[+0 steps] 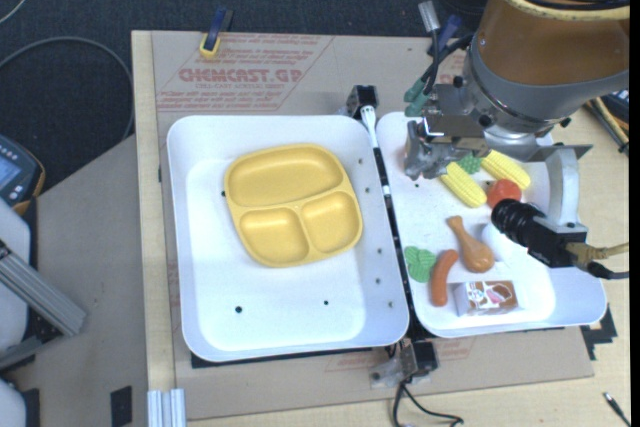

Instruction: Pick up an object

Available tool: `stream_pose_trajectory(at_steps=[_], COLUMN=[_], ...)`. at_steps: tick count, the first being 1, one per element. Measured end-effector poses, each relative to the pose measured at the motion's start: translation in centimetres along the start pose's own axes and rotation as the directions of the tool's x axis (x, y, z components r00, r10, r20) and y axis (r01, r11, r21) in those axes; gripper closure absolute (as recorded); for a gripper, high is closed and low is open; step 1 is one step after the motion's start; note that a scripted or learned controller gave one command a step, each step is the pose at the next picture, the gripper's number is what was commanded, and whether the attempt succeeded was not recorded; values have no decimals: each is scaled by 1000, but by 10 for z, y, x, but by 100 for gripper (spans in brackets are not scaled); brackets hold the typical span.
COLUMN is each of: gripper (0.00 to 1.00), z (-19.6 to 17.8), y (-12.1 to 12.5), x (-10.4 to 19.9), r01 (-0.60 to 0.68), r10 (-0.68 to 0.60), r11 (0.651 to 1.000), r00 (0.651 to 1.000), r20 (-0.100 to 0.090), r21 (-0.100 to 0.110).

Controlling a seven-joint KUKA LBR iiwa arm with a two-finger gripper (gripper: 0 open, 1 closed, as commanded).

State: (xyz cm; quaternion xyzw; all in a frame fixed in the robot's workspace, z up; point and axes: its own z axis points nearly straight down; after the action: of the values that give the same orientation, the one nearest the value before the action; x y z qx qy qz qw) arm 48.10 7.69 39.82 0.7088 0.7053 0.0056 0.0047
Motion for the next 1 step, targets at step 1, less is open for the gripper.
stream_pose_trajectory(at_steps=[1], gripper=[100], z=[95], y=[-4], x=[-4], r01=[3], r10=[-3], r11=[1000], r00=[1000], r20=[3], r21=[25])
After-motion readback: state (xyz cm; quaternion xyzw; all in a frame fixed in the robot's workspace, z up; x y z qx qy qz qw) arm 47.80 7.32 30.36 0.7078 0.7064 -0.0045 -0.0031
